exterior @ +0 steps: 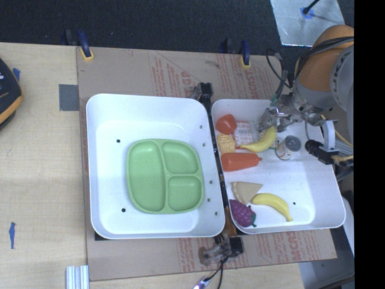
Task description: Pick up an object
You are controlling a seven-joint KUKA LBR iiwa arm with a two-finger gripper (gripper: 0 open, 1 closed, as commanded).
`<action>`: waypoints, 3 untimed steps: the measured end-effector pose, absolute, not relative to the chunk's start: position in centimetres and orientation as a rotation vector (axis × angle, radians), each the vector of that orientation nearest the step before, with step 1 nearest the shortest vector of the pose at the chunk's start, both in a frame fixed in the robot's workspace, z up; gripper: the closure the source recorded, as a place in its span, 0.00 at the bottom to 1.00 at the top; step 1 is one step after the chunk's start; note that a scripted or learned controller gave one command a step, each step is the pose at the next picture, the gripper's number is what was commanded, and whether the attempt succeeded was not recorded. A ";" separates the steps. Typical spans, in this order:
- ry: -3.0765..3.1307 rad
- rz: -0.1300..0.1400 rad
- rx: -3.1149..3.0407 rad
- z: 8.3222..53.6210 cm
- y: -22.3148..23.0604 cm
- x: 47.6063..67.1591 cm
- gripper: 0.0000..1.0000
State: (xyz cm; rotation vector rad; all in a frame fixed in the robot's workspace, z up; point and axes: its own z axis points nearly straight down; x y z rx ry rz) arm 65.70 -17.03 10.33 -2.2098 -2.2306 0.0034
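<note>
A robotics lab. Brown cardboard sheeting [180,71] is held to a pale wooden counter [36,179] by blue spring clamps [85,46]. Two shallow white plastic bins [99,161] sit on it.

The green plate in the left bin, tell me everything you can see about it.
The green plate is a pale green divided tray that looks like smooth plastic, roughly square with rounded corners. Raised ridges split it into three compartments: one tall section on the left and two smaller ones stacked on the right. It lies flat, right side up, near the middle of the left bin, resting on the bin's white floor. Its compartments hold nothing, and nothing else touches it.
</note>
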 end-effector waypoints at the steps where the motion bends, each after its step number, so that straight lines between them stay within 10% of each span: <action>1: -2.226 -0.001 -2.215 19.2 -10.1 65.7 1.00; 3: -2.227 0.006 -2.210 23.7 0.6 57.6 1.00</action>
